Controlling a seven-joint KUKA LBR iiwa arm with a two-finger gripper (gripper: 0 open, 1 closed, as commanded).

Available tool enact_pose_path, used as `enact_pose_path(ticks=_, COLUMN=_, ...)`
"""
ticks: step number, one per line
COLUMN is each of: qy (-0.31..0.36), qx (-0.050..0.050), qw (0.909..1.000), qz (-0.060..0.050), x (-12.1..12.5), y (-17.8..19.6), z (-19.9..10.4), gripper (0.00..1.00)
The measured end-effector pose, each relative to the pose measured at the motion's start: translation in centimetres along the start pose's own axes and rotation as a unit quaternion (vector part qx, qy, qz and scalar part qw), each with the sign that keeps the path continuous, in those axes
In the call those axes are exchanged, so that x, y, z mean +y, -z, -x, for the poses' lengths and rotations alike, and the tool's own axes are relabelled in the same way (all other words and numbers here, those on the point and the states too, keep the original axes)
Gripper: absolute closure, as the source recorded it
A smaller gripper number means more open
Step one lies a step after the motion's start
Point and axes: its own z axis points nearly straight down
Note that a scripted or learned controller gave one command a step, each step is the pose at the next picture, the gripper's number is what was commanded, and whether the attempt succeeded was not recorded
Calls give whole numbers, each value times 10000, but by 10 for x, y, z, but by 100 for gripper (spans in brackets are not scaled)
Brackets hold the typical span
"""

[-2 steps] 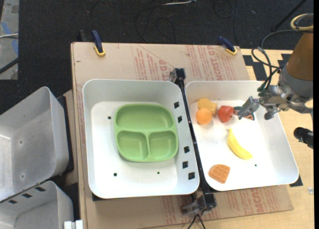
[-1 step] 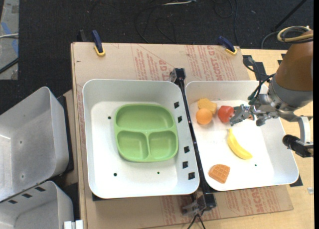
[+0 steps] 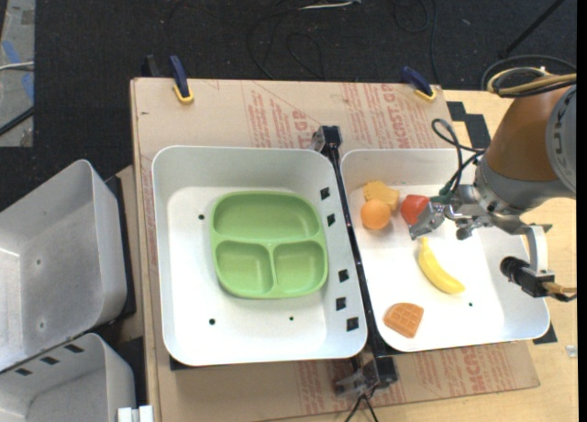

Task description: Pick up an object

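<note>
Grey arm with orange band [image 3: 535,136] enters over the right edge of the surface and bends down into the right shallow white bin [image 3: 514,319]. Wrist sits above the bin's upper right part; the claw [image 3: 447,218] points toward the bin's centre, low over the floor. Whether the claw is released or clenched cannot be told: the tips are too small and dark against the wrist hardware. Nothing is visibly between them.

Right bin contents: red rounded toy item [image 3: 415,207] just beside the claw, on its left; orange ball-shaped fruit [image 3: 375,216] and a yellow-orange block [image 3: 381,194] touching it, near the bin's left wall; yellow plastic banana [image 3: 439,269] just below the claw, mid-bin; tan waffle-like piece [image 3: 404,319] near the bin's front edge.

Left white bin [image 3: 183,319] holds a green three-compartment plastic tray [image 3: 270,244], centred.

Brown cardboard sheet [image 3: 275,108] under both bins carries red printed lettering, reversed and not legible.
</note>
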Motion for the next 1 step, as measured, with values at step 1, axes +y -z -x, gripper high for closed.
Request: enact_pose_path(ticks=1, qy=0, qx=-3, qw=10000, qz=10, x=0, y=11, z=0, gripper=100)
